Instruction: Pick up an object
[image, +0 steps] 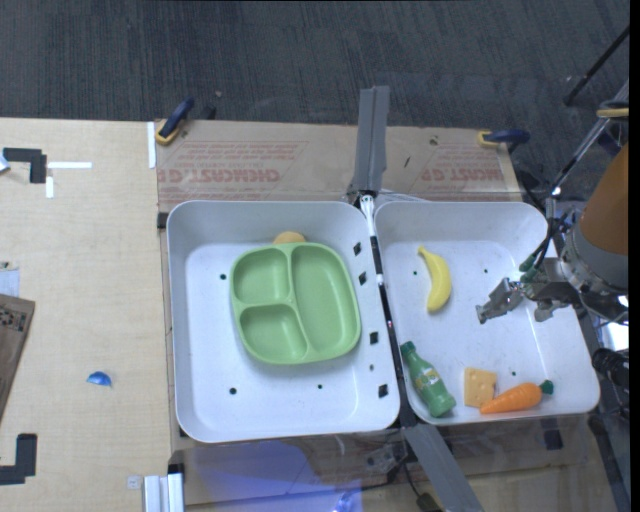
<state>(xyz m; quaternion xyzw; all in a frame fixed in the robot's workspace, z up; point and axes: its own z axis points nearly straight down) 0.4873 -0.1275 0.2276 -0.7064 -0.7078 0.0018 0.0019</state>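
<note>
The gripper (497, 303) is seen over the right bin (470, 230), near its right wall, above bare floor between the banana (436, 279) and the carrot (514, 398). Nothing is seen between its fingers; whether they are spread or closed cannot be told, and no guess is made.

Objects that could be picked lie in the right bin: the banana toward the back, and the green bottle (427, 379), a yellow block (479, 386) and the carrot along the front edge.

A miss is likely if the gripper is lowered where it hangs, since only bare floor lies beneath. The carrot and block touch, so both could be nudged or one pushed aside. The bottle lies against the bin wall, where a finger could be blocked.

A small yellow-orange thing (289, 238) is mostly hidden behind the green plate (296, 301) in the left bin (200, 330). The arm is cut off at the right edge.
</note>
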